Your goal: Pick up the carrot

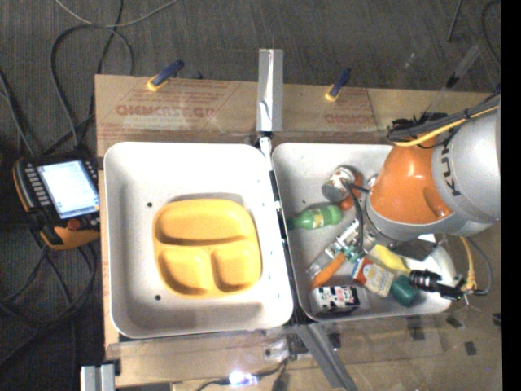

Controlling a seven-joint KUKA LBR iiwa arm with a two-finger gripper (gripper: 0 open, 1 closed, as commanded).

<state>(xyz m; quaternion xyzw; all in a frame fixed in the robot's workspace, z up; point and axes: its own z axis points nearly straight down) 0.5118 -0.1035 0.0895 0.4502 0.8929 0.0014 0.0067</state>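
Dark carpet surrounds the cardboard-topped bench (203,108); hand (358,247) over the carrot (326,274), grip unclear.

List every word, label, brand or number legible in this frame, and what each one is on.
"KU": black letters on the arm's grey housing, cut off at the edge.
Red print on the cardboard sheet behind the bins: appears upside down, too blurred to read.
Handheld screen left of the bench: lit, text too small.
Small black-and-white card and bottle labels in the right bin: print unreadable.
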